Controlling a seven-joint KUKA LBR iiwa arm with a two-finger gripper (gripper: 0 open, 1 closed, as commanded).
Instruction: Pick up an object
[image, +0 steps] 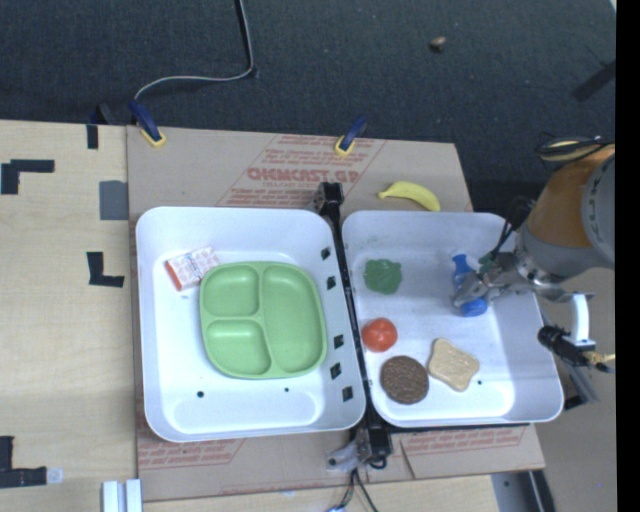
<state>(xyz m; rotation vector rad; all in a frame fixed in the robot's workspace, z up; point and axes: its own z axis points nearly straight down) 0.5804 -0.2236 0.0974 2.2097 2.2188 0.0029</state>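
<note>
Gripper (474, 290) of the grey arm sits low in the right of two shallow white plastic bins (520, 400), down on a small blue object (462, 268); whether it pinches that object cannot be told. Left of the gripper lies one crinkled green leafy piece (382, 275). Below and to its left are one smooth red round tomato-like piece (379, 334), one rough brown disc (404, 379) and one tan bread-like slice (453, 365). Farther left, the other bin (160, 400) holds one glossy green three-compartment plate (264, 318) and one small red-and-white packet (190, 267). One yellow banana (411, 195) lies above the gripper, outside the bins on cardboard.
</note>
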